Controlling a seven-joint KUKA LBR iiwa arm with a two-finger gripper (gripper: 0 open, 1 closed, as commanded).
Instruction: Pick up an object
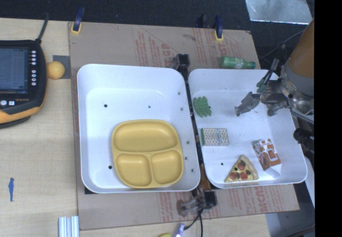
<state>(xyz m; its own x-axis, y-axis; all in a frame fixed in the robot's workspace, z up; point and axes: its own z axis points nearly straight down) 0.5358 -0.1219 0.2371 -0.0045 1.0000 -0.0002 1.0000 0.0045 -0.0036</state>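
At right of frame we see the gripper over the right bin, its fingers spread and grasping nothing. Below it lie a pizza slice, a small carton, a patterned packet and a green cluster. A yellow divided tray sits in the left bin.

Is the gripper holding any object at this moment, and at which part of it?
Nothing is held: the gripper hovers over the right bin with no object between its fingers.
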